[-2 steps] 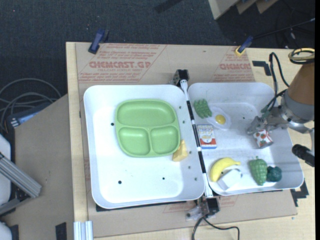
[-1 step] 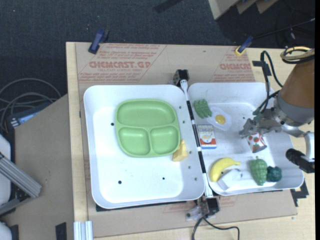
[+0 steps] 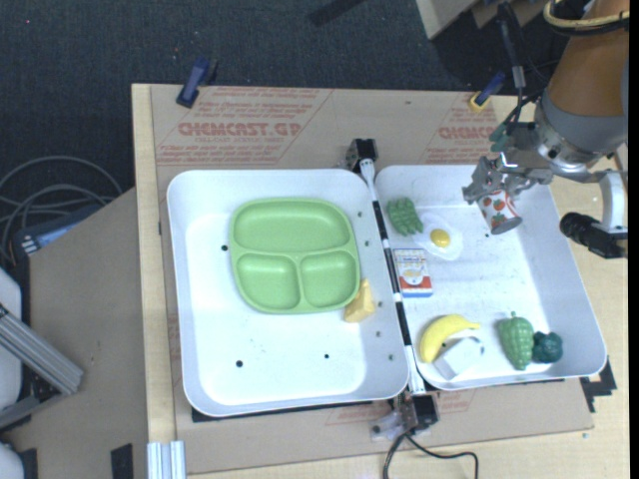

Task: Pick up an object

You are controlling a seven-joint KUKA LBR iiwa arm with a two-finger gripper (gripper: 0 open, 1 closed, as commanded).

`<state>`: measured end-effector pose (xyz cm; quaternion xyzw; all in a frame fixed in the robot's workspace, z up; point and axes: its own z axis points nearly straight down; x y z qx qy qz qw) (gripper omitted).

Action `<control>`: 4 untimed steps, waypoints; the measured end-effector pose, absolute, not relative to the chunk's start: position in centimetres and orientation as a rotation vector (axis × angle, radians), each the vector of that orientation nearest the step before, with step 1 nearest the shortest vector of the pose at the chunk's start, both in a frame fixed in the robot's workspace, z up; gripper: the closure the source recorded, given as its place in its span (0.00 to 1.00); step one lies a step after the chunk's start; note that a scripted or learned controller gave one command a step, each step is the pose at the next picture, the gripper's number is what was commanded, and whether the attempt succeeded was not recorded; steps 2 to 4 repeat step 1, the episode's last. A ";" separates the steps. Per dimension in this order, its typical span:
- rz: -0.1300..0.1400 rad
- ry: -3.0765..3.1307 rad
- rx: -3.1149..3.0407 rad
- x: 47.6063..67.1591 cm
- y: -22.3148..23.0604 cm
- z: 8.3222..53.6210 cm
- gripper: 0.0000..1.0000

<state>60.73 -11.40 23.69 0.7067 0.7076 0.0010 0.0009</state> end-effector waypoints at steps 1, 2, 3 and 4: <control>-0.001 2.225 2.222 59.3 -4.5 22.5 1.00; -0.001 2.225 2.222 59.3 -4.5 22.5 1.00; -0.001 2.225 2.222 59.3 -4.5 22.5 1.00; -0.001 2.225 2.222 59.3 -4.5 22.5 1.00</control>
